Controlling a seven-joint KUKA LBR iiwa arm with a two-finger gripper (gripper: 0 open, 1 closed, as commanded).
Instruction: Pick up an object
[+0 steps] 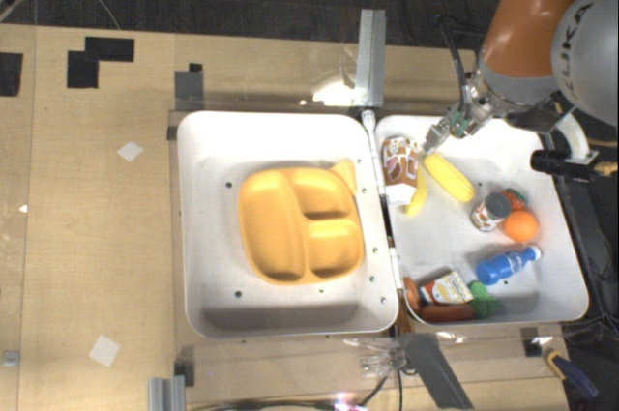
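My gripper (434,137) hangs over the back left part of the right bin (566,288), pointing down and to the left. Its tip is just above and behind a yellow corn cob (451,177) and right of a brown snack packet (397,160). Nothing shows in its grasp. A yellow banana (417,197) lies beside the corn. Further right are a small can (489,211), an orange (521,225) and a blue bottle (506,265).
A sauce bottle (447,287), a red sausage (443,310) and a green item (484,305) lie at the right bin's front. The left bin (208,206) holds a yellow divided tray (300,223). A metal post (371,56) stands behind the bins.
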